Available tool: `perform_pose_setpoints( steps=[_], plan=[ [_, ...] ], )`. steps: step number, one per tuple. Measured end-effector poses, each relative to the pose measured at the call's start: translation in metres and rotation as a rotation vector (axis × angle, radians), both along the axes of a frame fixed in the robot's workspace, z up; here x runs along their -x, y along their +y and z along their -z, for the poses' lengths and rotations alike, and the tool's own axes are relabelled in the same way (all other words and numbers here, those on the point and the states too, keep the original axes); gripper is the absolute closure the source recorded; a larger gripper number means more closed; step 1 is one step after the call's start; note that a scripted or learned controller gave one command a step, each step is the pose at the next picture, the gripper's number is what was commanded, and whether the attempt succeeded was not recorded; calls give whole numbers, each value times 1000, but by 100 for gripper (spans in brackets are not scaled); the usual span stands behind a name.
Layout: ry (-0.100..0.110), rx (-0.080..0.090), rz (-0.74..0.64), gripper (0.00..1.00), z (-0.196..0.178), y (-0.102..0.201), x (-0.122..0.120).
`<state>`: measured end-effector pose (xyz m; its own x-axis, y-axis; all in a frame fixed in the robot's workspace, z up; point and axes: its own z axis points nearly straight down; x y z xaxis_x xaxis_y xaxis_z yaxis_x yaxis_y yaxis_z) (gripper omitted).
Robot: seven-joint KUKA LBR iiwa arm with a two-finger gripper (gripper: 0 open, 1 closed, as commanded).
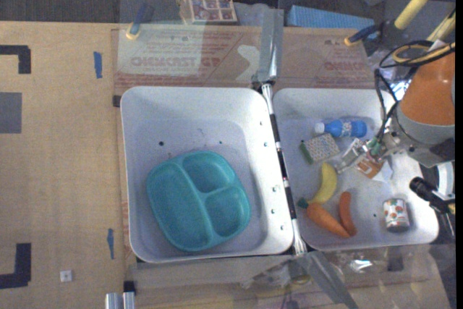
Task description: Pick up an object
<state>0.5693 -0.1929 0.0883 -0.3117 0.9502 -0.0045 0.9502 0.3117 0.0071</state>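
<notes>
1. Where the arm (427, 101) reaches into the right bin (427, 231), its gripper (356, 155) hangs low with metal fingers parted, nothing visibly between them.
2. Just beside it, toward the arm, lies a small orange-brown packet (370, 167); on its other side, a speckled square sponge (320, 147).
3. Just in front curves a smooth yellow banana (326, 184).
4. Behind lies a blue bottle (346, 128).
5. Further front lie a carrot (325, 219), a red sausage (346, 212) and a small can (395, 214).
6. Well away, the left bin (145, 112) holds a teal divided tray (198, 200).
</notes>
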Motion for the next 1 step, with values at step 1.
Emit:
perform_pose_setpoints(
  steps=[1],
  plan=[
    [-8, 3, 5, 100, -12, -3, -2]
  ],
)
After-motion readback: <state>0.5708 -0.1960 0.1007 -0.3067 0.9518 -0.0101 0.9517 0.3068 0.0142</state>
